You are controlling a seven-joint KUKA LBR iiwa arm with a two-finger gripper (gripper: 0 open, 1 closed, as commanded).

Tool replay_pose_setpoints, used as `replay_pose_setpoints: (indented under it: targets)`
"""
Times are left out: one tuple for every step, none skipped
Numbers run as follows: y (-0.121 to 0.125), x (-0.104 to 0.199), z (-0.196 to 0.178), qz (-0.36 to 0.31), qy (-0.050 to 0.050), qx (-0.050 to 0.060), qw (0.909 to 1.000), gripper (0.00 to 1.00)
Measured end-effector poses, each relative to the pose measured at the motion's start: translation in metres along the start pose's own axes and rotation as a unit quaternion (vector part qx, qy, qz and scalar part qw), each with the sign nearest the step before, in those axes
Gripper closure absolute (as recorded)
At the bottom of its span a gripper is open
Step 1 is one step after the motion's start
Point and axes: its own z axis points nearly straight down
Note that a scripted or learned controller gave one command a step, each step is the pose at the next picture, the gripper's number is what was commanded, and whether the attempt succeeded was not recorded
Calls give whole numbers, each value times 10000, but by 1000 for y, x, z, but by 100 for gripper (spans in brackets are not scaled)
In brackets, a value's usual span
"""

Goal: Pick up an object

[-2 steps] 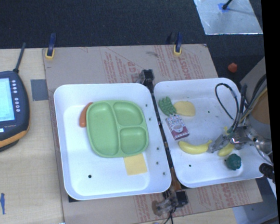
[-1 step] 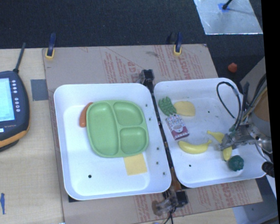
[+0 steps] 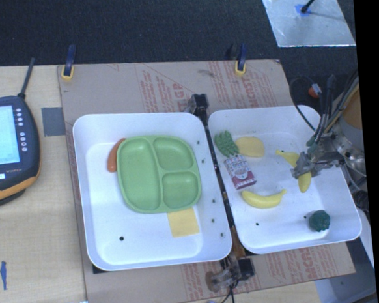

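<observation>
Small yellow banana [image 3: 300, 171] lies near the right bin's [image 3: 281, 241] right side, long axis running up-left to down-right. My gripper [image 3: 306, 166] sits directly over it, so no sideways reach needed, I judge. Can't tell the claw's state. Bigger banana [image 3: 264, 198] lies off to the left.

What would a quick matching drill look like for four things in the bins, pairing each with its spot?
Things:
1. green divided plate
2. yellow square slice
3. dark green ball
4. small red and white carton

Places:
A. right bin, near front right corner
B. left bin, middle
C. right bin, close to its left wall
D. left bin, just in front of the plate

Pairs: 1-B, 2-D, 3-A, 4-C
</observation>
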Motion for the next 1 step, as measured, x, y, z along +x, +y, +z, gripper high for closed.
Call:
replay_pose_setpoints:
  targets:
    - [27,89,-37,2,7,9,10000,100]
